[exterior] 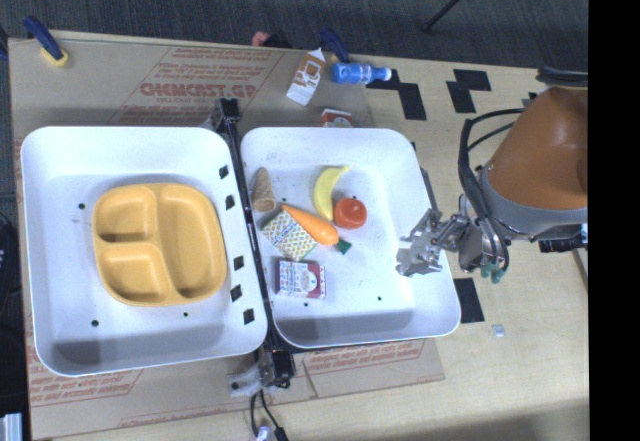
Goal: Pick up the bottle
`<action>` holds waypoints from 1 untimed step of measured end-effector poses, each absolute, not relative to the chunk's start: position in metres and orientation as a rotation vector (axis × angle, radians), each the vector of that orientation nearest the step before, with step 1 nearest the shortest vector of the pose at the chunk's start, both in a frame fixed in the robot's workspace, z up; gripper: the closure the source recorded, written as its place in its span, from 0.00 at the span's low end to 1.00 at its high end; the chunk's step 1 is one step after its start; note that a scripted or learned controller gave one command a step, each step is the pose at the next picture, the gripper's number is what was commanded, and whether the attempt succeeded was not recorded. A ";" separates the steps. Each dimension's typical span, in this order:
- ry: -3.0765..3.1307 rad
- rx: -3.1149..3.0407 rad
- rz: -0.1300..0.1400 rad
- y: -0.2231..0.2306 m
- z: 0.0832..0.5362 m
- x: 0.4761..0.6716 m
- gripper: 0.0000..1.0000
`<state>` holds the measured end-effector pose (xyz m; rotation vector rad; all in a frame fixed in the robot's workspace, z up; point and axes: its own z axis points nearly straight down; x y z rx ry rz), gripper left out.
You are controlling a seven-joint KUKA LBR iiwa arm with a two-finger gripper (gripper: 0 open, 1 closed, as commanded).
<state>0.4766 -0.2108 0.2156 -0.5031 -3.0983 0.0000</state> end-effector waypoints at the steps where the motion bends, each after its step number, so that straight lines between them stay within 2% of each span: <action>1: -3.107 -0.474 0.002 -0.211 0.223 0.477 1.00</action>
